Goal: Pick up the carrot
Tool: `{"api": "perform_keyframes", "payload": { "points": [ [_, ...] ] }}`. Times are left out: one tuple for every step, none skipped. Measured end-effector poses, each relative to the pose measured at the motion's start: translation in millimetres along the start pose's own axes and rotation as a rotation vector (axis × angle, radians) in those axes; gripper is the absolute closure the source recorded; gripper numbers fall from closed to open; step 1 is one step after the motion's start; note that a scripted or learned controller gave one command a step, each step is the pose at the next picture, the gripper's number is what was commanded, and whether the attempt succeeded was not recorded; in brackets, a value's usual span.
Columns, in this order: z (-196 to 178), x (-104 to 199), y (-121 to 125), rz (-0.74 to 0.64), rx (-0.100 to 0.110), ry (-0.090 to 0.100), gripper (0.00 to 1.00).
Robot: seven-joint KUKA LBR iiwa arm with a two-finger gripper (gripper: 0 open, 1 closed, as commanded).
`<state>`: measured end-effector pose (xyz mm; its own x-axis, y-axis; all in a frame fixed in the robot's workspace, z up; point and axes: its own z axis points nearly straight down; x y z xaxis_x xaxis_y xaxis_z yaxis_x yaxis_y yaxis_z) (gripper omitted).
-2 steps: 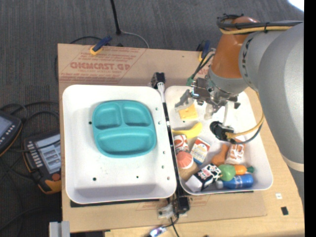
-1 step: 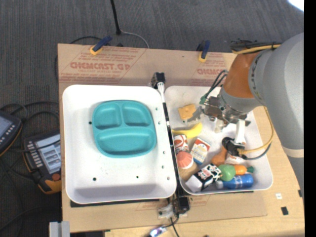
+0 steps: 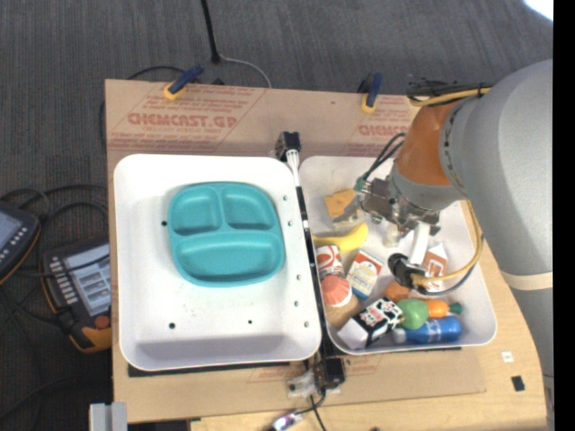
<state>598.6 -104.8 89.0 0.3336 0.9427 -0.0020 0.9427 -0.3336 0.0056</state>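
Jaws: the jaws [image 3: 406, 238] hang low over the middle of the right bin; from my seat I cannot tell how wide they stand or whether anything is caught in them.
Carrot: I see the carrot [image 3: 438, 309] as an orange stub near the bin's front right corner, just right of the green ball and above the blue bottle, apart from the jaws.
Neighbours: the green ball [image 3: 413, 313] touches the blue bottle [image 3: 433, 331]; a black-and-white cow-patterned toy [image 3: 381, 315] lies just to their left.
Other clutter: a banana [image 3: 346, 238], a small red-and-white carton [image 3: 363, 271] and a tan wedge [image 3: 339, 204] sit toward the bin's left side.
Right bin: the right bin [image 3: 481, 317] holds all of this clutter.
Left bin: the left bin [image 3: 144, 321] carries a teal divided plate [image 3: 226, 233].
Arm: the grey arm [image 3: 512, 151] with its orange band reaches in from the right.
Surface: the brown surface [image 3: 189, 119] lies under both bins.
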Motion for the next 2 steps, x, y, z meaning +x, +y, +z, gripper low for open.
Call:
{"api": "perform_keyframes", "payload": {
  "points": [
    [0.5, 11.4, 16.1, 0.191, 0.002, 0.0, 0.0],
    [-95.8, 90.0, -50.9, 0.14, 0.007, 0.002, 0.0]
  ]
}}
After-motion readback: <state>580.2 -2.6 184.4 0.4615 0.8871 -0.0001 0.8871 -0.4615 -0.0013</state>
